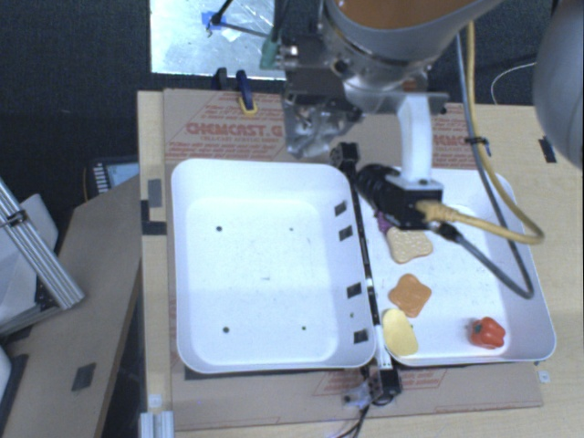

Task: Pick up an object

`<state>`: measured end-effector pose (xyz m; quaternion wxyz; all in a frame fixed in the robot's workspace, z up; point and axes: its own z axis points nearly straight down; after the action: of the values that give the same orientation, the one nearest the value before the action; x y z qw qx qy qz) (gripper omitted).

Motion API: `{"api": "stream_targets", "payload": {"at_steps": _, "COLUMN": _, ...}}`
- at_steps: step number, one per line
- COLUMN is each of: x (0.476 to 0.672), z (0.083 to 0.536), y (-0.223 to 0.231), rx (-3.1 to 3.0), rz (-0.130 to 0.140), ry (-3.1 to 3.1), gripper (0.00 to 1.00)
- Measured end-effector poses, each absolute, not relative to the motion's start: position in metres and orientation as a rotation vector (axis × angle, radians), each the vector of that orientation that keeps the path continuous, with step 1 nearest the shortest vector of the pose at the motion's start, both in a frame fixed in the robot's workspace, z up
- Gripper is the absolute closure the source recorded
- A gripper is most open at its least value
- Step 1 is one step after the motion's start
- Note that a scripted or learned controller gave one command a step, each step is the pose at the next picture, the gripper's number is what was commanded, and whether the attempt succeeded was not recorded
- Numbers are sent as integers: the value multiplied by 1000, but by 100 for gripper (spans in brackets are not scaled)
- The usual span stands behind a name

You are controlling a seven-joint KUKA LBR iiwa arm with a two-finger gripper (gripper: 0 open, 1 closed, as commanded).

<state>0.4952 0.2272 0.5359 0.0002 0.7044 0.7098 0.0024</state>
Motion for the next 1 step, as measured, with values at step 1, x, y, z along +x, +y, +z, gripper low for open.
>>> {"api": "stream_targets", "payload": {"at_steps": 1, "x": 497, "z": 535, "y": 234, "rx": 2215, "rz": 4, "ry": 2227, "gripper": 100}}
